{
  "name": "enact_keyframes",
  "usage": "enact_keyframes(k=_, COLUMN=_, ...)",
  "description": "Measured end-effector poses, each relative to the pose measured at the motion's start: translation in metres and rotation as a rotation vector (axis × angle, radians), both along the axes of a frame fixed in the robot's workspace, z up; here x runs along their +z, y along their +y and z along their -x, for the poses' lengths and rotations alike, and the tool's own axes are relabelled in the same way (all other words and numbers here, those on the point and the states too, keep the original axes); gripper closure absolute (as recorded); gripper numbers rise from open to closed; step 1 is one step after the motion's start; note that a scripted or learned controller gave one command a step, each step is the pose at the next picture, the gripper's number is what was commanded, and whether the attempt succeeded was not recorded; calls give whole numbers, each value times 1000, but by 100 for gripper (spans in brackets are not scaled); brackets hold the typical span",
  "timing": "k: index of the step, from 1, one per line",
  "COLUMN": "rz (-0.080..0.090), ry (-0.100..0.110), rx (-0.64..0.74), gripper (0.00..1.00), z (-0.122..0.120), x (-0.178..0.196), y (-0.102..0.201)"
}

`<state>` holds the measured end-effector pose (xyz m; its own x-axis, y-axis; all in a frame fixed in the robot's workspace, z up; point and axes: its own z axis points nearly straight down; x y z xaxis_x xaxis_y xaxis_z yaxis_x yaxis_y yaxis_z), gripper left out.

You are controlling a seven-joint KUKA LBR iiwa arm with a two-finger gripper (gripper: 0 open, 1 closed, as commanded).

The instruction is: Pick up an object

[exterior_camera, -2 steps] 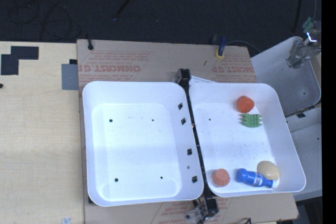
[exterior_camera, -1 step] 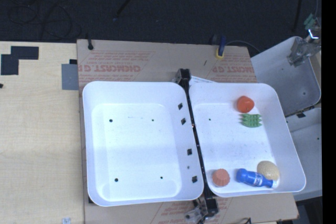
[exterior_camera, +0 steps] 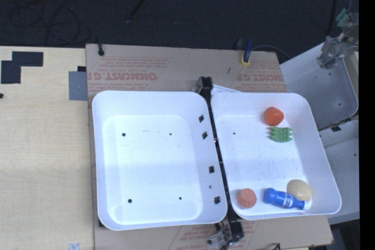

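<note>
The right bin [exterior_camera: 258, 103] holds several small objects. An orange-red ball [exterior_camera: 273, 116] lies near its far right side, with a green ridged piece [exterior_camera: 280, 134] just in front of it. Along the near edge sit a salmon-coloured round object [exterior_camera: 246, 198], a blue bottle-like object [exterior_camera: 283, 199] lying on its side, and a beige rounded object [exterior_camera: 299, 189] touching the blue one.
The left bin [exterior_camera: 105, 120] stands beside the right one, with a black divider strip [exterior_camera: 212, 143] between them. Both rest on a cardboard sheet [exterior_camera: 152, 70] on the wooden bench. A grey metal plate [exterior_camera: 322, 79] lies off to the right.
</note>
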<state>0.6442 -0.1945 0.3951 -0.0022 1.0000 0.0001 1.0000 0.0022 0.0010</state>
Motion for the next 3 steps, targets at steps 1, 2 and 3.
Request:
enact_keyframes(k=1, rz=-2, ry=5, rx=1, gripper=100, z=0, x=-21, y=34)
enact_keyframes(k=2, rz=0, ry=3, rx=0, gripper=100, z=0, x=-14, y=53)
enact_keyframes(k=3, rz=2, ry=8, rx=-8, gripper=100, z=2, x=-50, y=-23)
